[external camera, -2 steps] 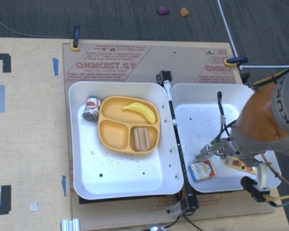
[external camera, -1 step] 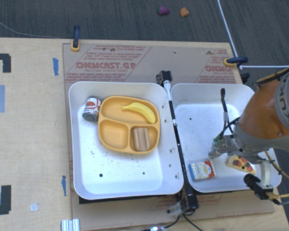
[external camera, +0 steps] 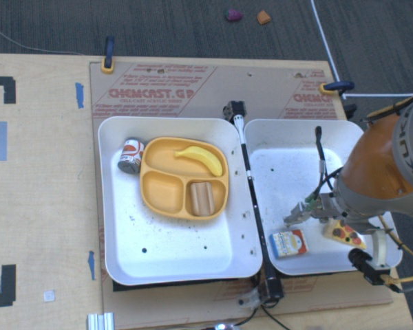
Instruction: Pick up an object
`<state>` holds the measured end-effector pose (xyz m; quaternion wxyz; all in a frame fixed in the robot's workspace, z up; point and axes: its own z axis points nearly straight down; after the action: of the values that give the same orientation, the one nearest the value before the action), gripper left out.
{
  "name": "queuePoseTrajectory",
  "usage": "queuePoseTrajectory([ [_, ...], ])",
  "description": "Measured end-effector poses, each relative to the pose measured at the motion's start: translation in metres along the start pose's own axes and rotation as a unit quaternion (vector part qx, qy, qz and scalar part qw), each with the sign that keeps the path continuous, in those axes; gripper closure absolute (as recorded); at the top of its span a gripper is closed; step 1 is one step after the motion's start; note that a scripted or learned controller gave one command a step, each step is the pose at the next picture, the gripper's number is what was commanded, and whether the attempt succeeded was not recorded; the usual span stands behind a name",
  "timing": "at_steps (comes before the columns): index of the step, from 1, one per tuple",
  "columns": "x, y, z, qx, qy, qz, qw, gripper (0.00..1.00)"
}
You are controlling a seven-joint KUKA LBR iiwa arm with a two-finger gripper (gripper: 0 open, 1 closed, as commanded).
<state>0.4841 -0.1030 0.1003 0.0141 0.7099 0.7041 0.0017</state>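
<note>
One yellow packet (external camera: 343,234) half under arm (external camera: 380,167)

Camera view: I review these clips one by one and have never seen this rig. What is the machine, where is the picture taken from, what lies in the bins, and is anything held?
The picture comes from one fixed camera above the bench, looking down at a slant. The grey and orange shape at right is a robot arm; its pincer hangs low over the right bin. I cannot tell whether anything is held. In that bin lie a small carton and a yellow and red packet. The left bin bears a yellow divided plate with a banana and a brown block; a small can lies beside the plate.
</note>
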Motion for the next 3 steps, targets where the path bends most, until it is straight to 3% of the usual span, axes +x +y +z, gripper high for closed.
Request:
queuePoseTrajectory([
  [1, 0.009, -0.003, 0.011, 0.007, 0.006, -0.002, 1.0, 0.0],
  [2, 0.003, 0.0, 0.0, 0.0, -0.001, 0.0, 1.0, 1.0],
  [3, 0.009, -0.002, -0.075, 0.01, 0.009, -0.005, 0.9999, 1.0],
])
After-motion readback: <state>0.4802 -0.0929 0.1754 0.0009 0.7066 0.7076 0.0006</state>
